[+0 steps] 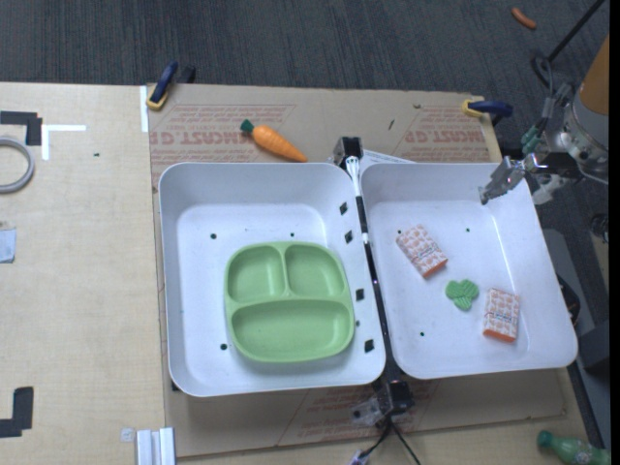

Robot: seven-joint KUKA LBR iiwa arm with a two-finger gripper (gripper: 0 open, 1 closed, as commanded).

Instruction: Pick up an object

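Nearest the lens, at the bottom edge, sits a clamp w/ cables [387, 405] between the two bins, plus a green bottle [572, 445] at bottom right. Left bin [184, 260] holds a green divided plate [289, 301]; right bin [542, 250] holds three candidates: a red-white packet [421, 251] toward its upper left, a small green leafy piece [463, 294] mid-bin, and a second packet [502, 315] lower right, just beside the leafy piece but apart from it. A toy carrot [274, 140] lies on the desk [68, 289] outside the bins, so not a handy target. Hand [513, 177] hovers over the right bin's upper right corner, carrying nothing; whether it's released or clenched I can't tell, too small & dark. Step in hand, as I judge it: approach & pick a target. Best bet prob the upper-left packet, since it has free floor on all sides. Line the grip across its short width, matching its tilt, come straight down, and keep off the bin wall. The lower packet is riskier, near the bin's right wall.
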